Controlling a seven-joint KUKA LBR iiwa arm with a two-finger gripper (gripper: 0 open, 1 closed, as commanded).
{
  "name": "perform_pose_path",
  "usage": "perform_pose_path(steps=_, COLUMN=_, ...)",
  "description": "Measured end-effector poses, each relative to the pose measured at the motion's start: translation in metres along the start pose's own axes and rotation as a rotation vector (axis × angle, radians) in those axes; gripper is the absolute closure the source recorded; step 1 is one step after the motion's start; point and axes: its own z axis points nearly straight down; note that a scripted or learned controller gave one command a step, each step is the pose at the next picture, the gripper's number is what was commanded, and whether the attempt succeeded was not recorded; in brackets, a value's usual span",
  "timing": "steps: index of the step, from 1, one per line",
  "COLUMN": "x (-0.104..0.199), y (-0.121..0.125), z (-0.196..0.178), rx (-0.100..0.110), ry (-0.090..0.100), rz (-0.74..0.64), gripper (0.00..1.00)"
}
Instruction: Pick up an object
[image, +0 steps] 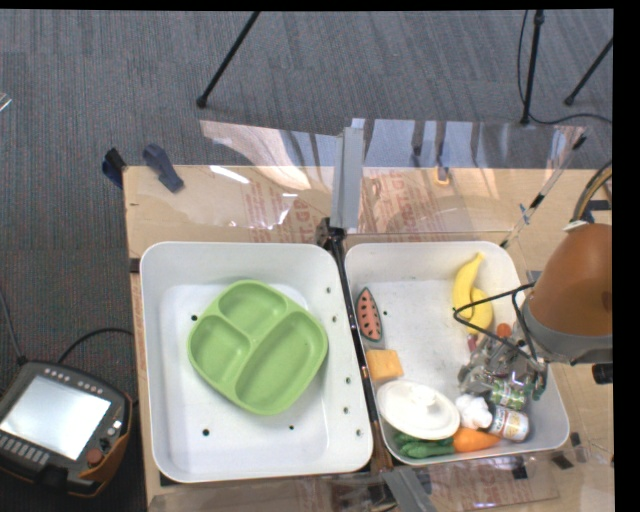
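The right bin (430, 262) holds a yellow banana (468, 289), a watermelon slice (369, 313), an orange-yellow block (384, 364), a white round lid (418, 408), a green piece (425, 448), an orange carrot (476, 440), a small white item (472, 410) and a small bottle (509, 425). My gripper (502, 376) hangs low over the right side of this bin, just below the banana and above the bottle and white item. Its metal parts blur into the clutter there. The arm's orange band (578, 280) rises over the bin's right rim.
The left bin (170, 270) carries a green three-compartment plate (258, 345). A ridge (350, 330) separates the two bins. A clear panel (400, 190) stands behind them. A teach pendant (58, 425) lies on the floor at lower left.
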Motion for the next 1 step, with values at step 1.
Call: perform_pose_path(steps=1, x=0.026, y=-0.0296, z=0.0002, rx=-0.006, ry=0.002, rz=-0.013, gripper=0.0)
